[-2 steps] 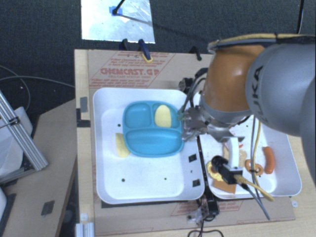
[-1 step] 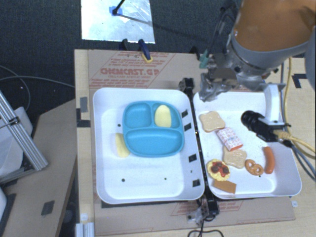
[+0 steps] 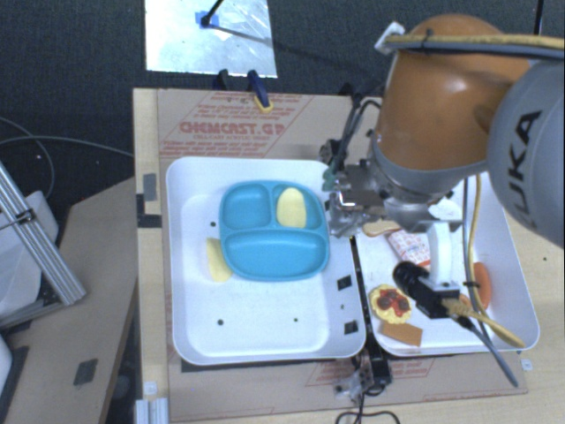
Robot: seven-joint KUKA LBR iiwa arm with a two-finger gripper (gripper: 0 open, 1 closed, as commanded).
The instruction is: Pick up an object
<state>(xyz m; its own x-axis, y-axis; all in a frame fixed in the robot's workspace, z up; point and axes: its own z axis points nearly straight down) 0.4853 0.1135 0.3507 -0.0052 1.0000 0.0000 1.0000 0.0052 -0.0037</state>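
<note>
My gripper (image 3: 341, 205) hangs low over the divide between the two bins, at the right edge of the blue divided plate (image 3: 265, 246). A yellow oval piece (image 3: 291, 208) lies in the plate's upper right compartment, just left of the gripper. A tan flat piece (image 3: 380, 230) lies right of the gripper in the right bin (image 3: 516, 290). The big orange-banded wrist covers much of the right bin's far half.
A pale yellow wedge (image 3: 216, 260) lies beside the plate in the left bin (image 3: 256, 329). The right bin holds a red-and-white packet (image 3: 411, 246), a small pizza (image 3: 391, 302), an orange cracker (image 3: 403, 333) and a sausage (image 3: 482, 281).
</note>
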